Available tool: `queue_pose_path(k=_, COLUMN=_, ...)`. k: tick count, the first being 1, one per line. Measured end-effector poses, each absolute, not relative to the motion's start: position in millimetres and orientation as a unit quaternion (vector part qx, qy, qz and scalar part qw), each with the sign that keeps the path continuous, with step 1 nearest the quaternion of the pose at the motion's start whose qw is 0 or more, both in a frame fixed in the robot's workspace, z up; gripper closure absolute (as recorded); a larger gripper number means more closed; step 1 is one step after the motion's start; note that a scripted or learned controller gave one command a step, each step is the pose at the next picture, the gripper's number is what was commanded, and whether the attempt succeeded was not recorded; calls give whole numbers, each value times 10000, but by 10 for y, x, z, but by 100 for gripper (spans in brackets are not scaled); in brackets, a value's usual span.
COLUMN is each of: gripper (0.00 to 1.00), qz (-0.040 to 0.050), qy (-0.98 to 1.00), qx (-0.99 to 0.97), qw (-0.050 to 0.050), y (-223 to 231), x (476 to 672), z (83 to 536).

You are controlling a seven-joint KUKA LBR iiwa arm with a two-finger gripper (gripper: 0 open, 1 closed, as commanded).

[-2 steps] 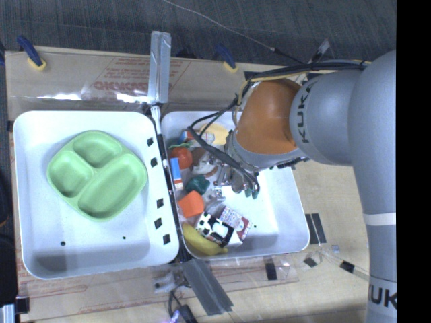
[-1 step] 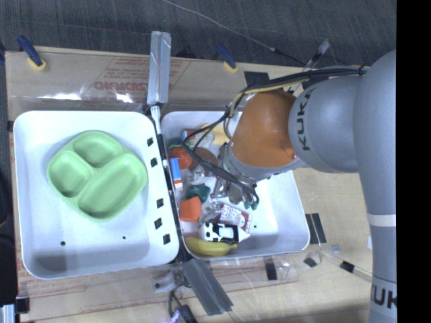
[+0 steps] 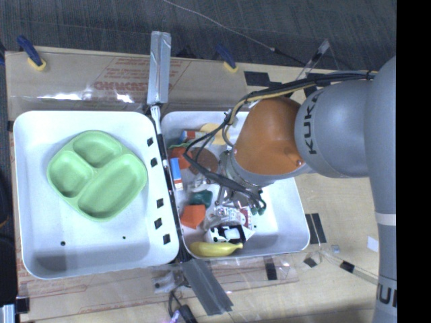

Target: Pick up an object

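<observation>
Camera view: the arm [image 3: 323,133] reaches in from the right and hangs low over the right bin [image 3: 289,227], orange band and wrist covering the middle of the clutter. The gripper [image 3: 237,204] sits somewhere under the wrist, down among the items — cannot tell its opening or whether it has anything. Candidate objects are packed tight at the bin's near-left: a yellow banana [image 3: 215,249] against the front wall, a black-and-white item [image 3: 226,233] just behind it, a crinkly white-and-red packet [image 3: 232,214], an orange block [image 3: 193,216], a teal piece [image 3: 201,197]. Risks: the close packing could make the gripper wedge between two things or nudge one aside; the packet looks slippery and may slide out on lift. The left bin [image 3: 34,180] holds a green divided plate [image 3: 97,173], well apart — no interference.
</observation>
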State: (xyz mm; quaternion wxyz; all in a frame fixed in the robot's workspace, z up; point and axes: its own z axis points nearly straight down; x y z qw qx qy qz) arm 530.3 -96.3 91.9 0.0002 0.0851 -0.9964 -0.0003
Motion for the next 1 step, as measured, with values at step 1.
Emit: queue_pose_path(k=1, gripper=0, qz=2, qy=-9653, qx=2612, qw=-16, y=-1064, x=5700, z=926)
